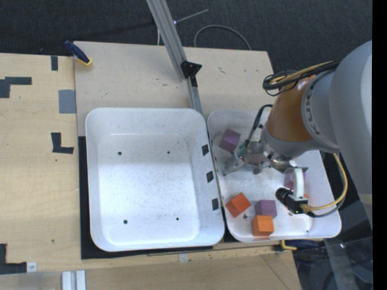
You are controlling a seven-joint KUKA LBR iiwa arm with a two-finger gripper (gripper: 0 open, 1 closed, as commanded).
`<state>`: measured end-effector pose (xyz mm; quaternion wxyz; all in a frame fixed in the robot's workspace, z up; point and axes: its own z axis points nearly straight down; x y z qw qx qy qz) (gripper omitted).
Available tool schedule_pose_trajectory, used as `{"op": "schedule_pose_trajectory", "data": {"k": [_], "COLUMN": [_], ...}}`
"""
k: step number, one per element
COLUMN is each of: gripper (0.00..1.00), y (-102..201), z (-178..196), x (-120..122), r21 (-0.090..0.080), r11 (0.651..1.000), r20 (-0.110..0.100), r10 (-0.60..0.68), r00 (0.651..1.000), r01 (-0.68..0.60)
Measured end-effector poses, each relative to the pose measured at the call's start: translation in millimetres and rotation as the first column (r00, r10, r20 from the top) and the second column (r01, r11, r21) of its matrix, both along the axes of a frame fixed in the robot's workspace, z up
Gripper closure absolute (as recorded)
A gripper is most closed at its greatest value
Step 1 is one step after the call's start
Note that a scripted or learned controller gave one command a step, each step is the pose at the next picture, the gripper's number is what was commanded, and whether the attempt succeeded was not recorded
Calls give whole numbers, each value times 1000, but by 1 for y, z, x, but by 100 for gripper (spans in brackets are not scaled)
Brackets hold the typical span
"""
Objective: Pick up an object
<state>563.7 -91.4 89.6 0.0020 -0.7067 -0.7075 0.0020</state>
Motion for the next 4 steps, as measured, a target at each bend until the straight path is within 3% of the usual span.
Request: {"op": "schedule_pose_trajectory", "data": {"k": [1,4], "gripper": [100,100], "y": [1,-1], "z": [11,127], "x": [1,4], "r21": [1,0], "r11": [1000,1000], "r20": [2,8], "r10": [2,0], "r00": [1000,1000], "r01": [-2,0]}}
